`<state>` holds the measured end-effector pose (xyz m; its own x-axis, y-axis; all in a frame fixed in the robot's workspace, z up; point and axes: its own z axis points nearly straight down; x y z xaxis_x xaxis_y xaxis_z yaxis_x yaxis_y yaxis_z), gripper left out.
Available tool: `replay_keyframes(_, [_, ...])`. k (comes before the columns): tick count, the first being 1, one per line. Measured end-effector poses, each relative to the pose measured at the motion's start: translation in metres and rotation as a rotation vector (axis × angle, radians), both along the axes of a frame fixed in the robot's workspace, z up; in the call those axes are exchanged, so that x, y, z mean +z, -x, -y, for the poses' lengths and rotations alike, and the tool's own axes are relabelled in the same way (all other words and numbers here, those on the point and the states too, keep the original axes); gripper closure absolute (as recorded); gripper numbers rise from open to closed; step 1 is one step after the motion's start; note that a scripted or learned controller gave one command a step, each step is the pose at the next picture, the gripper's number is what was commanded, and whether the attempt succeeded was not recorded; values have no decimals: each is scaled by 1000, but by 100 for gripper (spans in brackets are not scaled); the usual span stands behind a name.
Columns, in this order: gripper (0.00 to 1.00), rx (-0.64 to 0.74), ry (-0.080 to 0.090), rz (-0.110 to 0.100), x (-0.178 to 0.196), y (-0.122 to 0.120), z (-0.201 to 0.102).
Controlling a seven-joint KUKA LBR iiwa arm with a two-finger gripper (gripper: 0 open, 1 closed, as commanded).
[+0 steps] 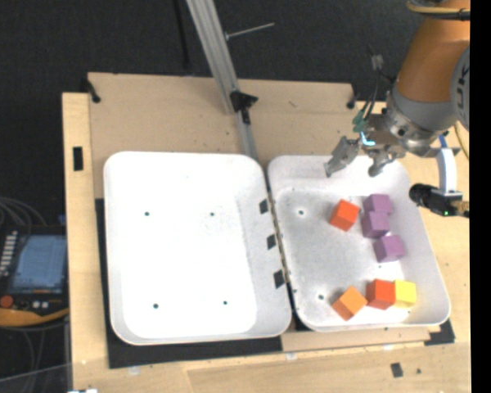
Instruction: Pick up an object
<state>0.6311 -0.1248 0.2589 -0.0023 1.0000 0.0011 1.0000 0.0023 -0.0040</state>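
- Gripper (358, 160): hangs over the far rim of the right bin (311, 244); its two fingers (338, 159) are spread apart and point down toward the bin floor, with nothing between them
- Arm (430, 64): grey wrist with orange band, reaching in from the right and tilted so the gripper leans toward the bin's far left part
- Orange block (344, 214): lies on the bin floor, apart from the fingers, on the near side of them and roughly below the gap; it sits turned cornerwise to the bin walls and has no clear long axis; judged the nearest candidate for a grasp
- Purple blocks, upper (379, 212) and lower (389, 247): just right of the orange block; the upper one looks like two pieces pressed together, though this cannot be told for sure
- Near cluster: a second orange block (351, 302), a red block (380, 293) and a yellow block (405, 292), close together by the bin's near wall, well apart from the gripper
- Left bin (188, 244): white, beside the right bin, carried on the same bench (295, 113)
- Judgement: nothing is lifted yet; the coming move calls for a short shift toward the near side and a descent, and the purple neighbour close by may crowd one finger
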Motion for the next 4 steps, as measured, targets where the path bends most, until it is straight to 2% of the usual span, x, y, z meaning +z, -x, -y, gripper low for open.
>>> replay_keyframes(1, [0, 1, 1, 5, 3, -1, 0])
replay_keyframes(3, [0, -4, 4, -1, -118, -10, 5])
replay_keyframes(4, [0, -6, 6, 6, -163, -11, 7])
